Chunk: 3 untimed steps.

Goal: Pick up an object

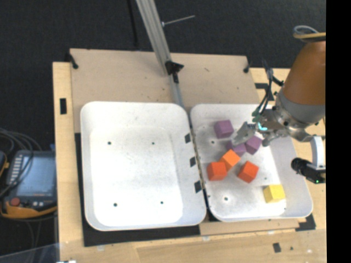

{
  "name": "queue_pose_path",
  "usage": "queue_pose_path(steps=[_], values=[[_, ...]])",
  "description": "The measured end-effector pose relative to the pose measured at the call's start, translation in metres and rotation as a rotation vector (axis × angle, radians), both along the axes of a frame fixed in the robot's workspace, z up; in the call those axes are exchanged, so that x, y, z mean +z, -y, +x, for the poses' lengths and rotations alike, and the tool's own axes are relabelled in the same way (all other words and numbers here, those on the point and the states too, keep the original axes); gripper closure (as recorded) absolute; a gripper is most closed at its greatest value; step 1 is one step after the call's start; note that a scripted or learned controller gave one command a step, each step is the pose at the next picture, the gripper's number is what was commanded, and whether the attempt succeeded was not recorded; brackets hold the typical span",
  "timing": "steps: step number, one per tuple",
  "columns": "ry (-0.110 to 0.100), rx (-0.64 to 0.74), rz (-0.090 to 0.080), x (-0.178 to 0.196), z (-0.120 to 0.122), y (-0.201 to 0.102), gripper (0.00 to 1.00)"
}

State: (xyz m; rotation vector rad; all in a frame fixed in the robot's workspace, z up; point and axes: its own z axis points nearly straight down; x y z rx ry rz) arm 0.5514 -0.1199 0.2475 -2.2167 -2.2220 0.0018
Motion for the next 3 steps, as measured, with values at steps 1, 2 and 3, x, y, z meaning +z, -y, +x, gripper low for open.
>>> queue_pose_path(steps=[1, 2, 3], values=[[0.004, -0.002, -0.001, 0.002, 0.001, 0.001, 0.0], [-0.002, -0.003, -0.002, -0.06, -0.003, -0.003, 0.0], [0.012, -0.004, -0.004, -0.115, -0.002, 0.001, 0.0]])
